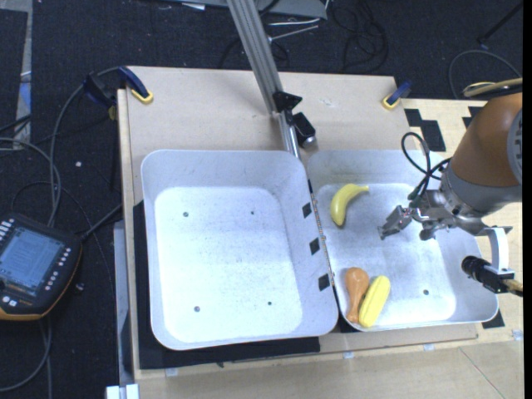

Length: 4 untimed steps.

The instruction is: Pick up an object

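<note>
Even overhead light is falling on the bench (208, 115), no hard shadows anywhere. The white bins (220, 248) are running close to blown out, with speckle still showing on their floors. The dark floor (66, 40) around the bench is sitting underexposed, with cables barely reading. The arm (490, 160) is casting only a faint soft shadow under itself. Overall the frame is looking a bit soft and grainy, low-res. The pole (262, 56) is staying straight, so no obvious edge distortion.

I can't read the tool (397, 223) fingers, too small; arm (490, 160) cut off at right edge
</note>
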Motion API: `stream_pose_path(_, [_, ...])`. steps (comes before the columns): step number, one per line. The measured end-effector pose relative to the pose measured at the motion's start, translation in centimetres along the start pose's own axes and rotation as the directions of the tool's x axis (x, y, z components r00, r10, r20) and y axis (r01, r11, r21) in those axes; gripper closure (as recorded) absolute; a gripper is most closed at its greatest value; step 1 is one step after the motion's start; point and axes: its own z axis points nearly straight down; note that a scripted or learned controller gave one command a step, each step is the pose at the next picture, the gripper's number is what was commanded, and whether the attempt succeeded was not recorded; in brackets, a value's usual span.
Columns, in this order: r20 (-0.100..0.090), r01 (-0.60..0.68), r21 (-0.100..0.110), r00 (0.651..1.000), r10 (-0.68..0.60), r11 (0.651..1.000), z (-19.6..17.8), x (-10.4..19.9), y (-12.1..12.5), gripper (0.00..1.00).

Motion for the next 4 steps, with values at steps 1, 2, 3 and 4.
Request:
stream_pose_path(1, [0.000, 0.000, 0.000, 1.000, 0.000, 1.000, 4.7, 0.0, -0.1, 0.00])
stream_pose_path(2, [0.001, 0.000, -0.004, 1.000, 0.000, 1.000, 3.5, 0.0, 0.0, 1.00])
stream_pose_path(3, [0.002, 0.001, -0.008, 1.000, -0.001, 1.000, -2.7, 0.1, 0.0, 1.00])
stream_pose_path(4, [0.002, 0.000, -0.007, 1.000, 0.000, 1.000, -6.9, 0.0, -0.1, 1.00])
